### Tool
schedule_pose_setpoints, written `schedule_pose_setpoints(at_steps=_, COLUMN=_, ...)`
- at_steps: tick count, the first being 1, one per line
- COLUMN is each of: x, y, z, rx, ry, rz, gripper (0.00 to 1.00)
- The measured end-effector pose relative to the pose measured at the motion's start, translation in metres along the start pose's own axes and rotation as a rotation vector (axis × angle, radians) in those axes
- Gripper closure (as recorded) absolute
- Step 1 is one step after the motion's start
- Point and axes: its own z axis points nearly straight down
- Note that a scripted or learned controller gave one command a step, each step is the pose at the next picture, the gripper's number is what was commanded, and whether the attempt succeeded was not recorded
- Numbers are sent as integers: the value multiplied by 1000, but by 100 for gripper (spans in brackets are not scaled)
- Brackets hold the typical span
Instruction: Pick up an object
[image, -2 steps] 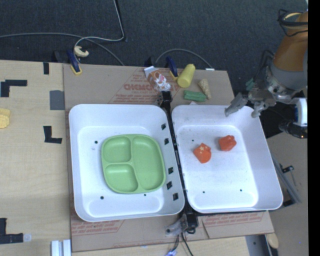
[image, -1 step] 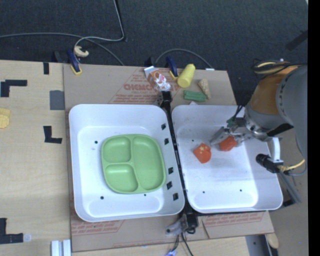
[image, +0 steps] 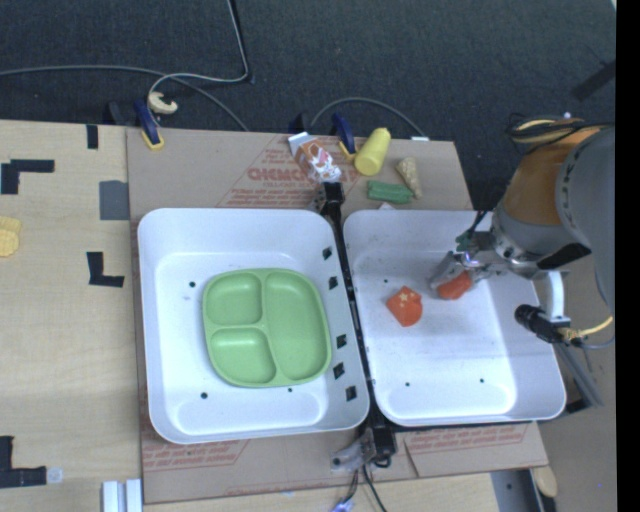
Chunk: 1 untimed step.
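In the right bin (image: 450, 395) lie two small red-orange objects. One, a chunky red piece (image: 405, 306), rests near the bin's middle left. The other, a smaller red-orange piece (image: 455, 287), sits right at the tips of my gripper (image: 452, 272), which reaches in from the right at the bin's upper right part. The fingers point down-left and touch or straddle this piece; whether it is actually clamped between them is unclear. The grey arm with its orange band (image: 545, 185) fills the right side above the bin.
The left bin (image: 175, 400) holds a green divided plate (image: 267, 327). Behind the bins on the cardboard lie a yellow bottle-like object (image: 372, 150), a green piece (image: 388, 192), a tan piece (image: 408, 175) and a small carton (image: 315, 157). Cables run across the dark floor behind.
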Motion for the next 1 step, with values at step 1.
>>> schedule_pose_setpoints(at_steps=1, x=84, y=-4, z=5, rx=2, ry=2, rz=-1, gripper=100)
